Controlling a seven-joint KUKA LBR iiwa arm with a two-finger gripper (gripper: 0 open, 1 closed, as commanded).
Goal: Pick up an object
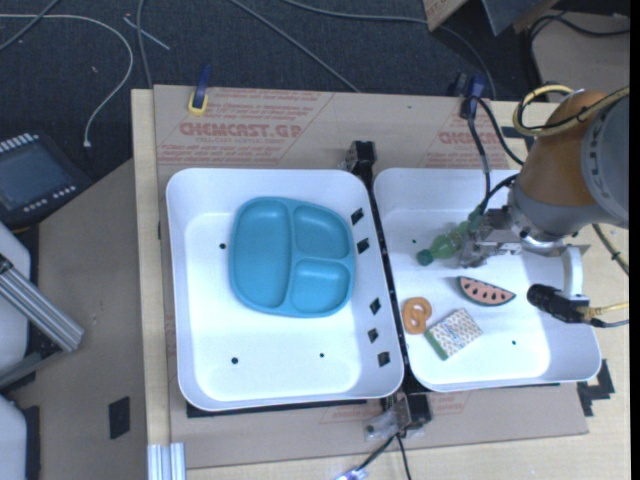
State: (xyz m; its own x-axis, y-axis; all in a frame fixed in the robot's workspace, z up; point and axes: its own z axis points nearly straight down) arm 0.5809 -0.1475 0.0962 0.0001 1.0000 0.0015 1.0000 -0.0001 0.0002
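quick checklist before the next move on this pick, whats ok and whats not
1. Tool over the right bin: ok.
2. Tool lined up with a target: ok, it sits right beside the green toy.
3. Toy between the tool's fingers: cannot tell, the wrist hides them.
4. Other picks free of the arm: ok, the watermelon slice, pretzel and patterned block lie apart.
5. Left bin contents out of the way: ok, the blue plate lies there.

Robotics lab: cabled bench [300, 108], bins [200, 368]
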